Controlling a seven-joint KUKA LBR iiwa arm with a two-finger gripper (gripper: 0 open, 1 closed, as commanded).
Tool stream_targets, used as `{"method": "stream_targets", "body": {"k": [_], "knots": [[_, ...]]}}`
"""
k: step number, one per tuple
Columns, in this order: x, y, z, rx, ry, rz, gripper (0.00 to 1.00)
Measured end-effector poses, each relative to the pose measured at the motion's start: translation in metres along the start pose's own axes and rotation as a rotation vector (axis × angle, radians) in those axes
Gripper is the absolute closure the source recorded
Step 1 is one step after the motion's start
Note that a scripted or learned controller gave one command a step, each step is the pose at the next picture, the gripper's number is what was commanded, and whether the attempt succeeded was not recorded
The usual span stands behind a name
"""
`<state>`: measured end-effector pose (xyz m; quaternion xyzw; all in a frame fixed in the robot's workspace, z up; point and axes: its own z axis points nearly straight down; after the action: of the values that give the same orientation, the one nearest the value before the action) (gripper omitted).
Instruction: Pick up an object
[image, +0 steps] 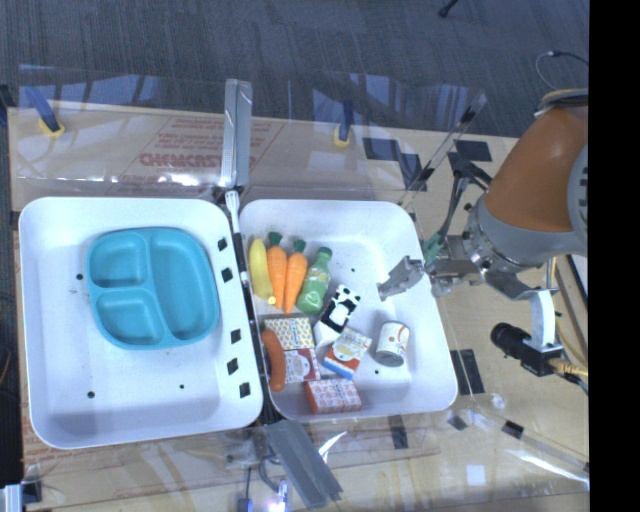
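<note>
My gripper (400, 277) hangs over the right side of the right bin (432, 345), reaching in from the grey arm with the orange band (545, 170). It is above bare bin floor, and no object shows in it. Below and to its left lie a small white can (392, 343) and a black-and-white carton (342, 308). Further left are a green bottle (314, 285), two carrots (286, 277) and a yellow banana-like piece (259, 268).
The front of the right bin holds a red box (332, 395), a small milk carton (348, 352), a patterned box (290, 332) and a sausage (275, 360). A blue divided plate (152, 285) lies in the left bin (50, 400). A grey divider post (237, 130) stands between the bins.
</note>
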<state>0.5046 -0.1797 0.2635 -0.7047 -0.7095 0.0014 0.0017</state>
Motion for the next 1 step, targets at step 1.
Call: {"method": "stream_targets", "body": {"k": [1], "knots": [[0.0097, 0.0328, 0.0807, 0.002, 0.000, 0.107, 0.00]]}}
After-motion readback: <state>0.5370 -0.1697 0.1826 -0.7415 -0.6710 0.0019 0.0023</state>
